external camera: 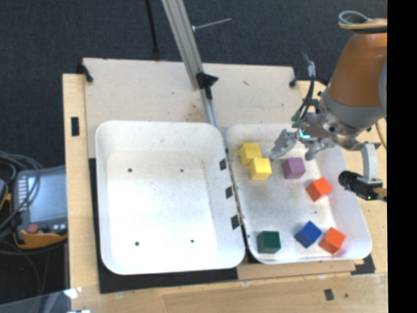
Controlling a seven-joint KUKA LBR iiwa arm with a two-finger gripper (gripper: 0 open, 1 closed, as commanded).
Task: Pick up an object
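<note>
Seen from above at a slant: a pale wooden desk (163, 87) bearing two shallow white plastic bins side by side. Left bin (163, 197) with only dark specks on its floor. Right bin (273, 207) scattered with small cubes.

Reaching in from the right, the grey arm (358, 70) with its orange band, ending in a two-finger gripper (296, 147) poised over the far part of the right bin. Fingers spread apart and angled down, one tip (280, 147) near the yellow pair, the other (313, 150) just above and to the right of the purple cube, nothing visible between them. Gripper open, then (whether the tips touch the bin floor cannot be judged).

In the right bin:
- two yellow cubes (254, 160) touching each other, near the bin's left wall at the far end;
- a purple cube (293, 167) just right of them, directly below the gripper in the view;
- an orange cube (318, 189) further right, well apart from the purple one;
- a dark green cube (268, 241) at the near edge;
- a blue cube (308, 233) with a second orange cube (333, 240) just beside it, near the right corner.

Also present: a slanted metal rail (182, 34) rising from the desk behind the bins, and a small screen unit (39, 197) with cables off the desk's left side.
</note>
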